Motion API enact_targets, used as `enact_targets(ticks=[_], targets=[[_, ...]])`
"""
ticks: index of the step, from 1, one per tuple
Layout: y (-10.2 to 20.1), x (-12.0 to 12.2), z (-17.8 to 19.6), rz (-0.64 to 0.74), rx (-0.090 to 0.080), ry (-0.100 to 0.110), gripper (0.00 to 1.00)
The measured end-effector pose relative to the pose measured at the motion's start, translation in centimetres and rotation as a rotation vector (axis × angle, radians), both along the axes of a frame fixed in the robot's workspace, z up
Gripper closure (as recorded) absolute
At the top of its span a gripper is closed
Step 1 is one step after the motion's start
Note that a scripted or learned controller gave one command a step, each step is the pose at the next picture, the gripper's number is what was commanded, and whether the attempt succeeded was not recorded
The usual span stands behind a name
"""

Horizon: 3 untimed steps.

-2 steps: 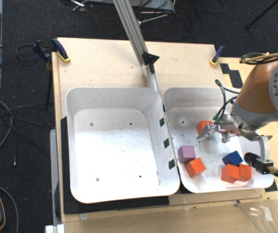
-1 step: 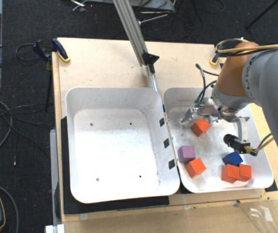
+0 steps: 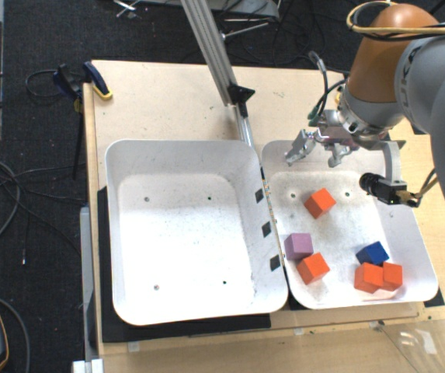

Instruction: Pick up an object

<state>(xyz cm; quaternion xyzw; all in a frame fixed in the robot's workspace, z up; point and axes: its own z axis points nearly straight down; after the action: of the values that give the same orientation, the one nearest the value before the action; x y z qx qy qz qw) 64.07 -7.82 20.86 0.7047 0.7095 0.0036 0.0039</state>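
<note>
My gripper (image 3: pixel 318 151) hangs open over the far edge of the right bin (image 3: pixel 408 231), with nothing between its two fingers. An orange cube (image 3: pixel 320 202) lies just below it in that bin. A purple cube (image 3: pixel 298 245) and a second orange cube (image 3: pixel 313 267) sit near the bin's left wall. A blue cube (image 3: pixel 373 253) and two touching orange cubes (image 3: pixel 377 277) rest at the near right corner.
The left bin (image 3: pixel 129 208) stands beside the right one. A metal pole (image 3: pixel 214 49) slants in from the top, down to where the bins meet. A black cable fitting (image 3: pixel 385 189) juts over the right bin's far right side.
</note>
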Motion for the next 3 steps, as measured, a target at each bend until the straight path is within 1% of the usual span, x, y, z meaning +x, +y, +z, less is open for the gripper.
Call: enact_targets(ticks=[1,2,3], targets=[[-2.6,-0.6,-8.9,-0.009,0.000,0.019,0.00],[-3.1,-2.7,-11.4,-0.008,-0.001,0.012,0.00],[-3.1,-2.6,-10.3,-0.007,0.000,0.010,1.00]])
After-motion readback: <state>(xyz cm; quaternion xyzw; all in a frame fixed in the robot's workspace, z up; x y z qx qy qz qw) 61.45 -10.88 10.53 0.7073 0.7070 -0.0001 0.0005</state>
